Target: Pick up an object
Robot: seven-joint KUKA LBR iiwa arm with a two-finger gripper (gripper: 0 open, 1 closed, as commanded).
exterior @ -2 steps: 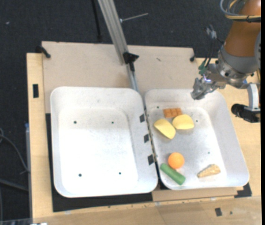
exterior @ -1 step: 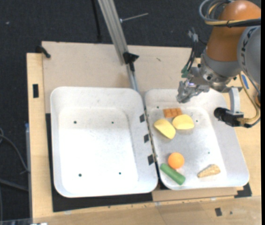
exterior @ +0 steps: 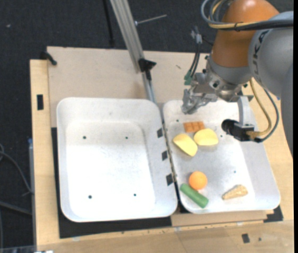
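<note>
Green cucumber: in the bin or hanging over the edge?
In. The green cucumber lies on the right bin's floor beside the orange ball.

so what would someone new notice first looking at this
Probably the grey arm with the orange band, reaching in from the right, its gripper over the far end of the right white bin. Next, the small foods in that bin: two yellow wedges, an orange ball and a green cylinder.

Grey arm (exterior: 272,41), glossy orange wrist band (exterior: 241,22), looped black cables, metallic claw (exterior: 191,103)
</note>
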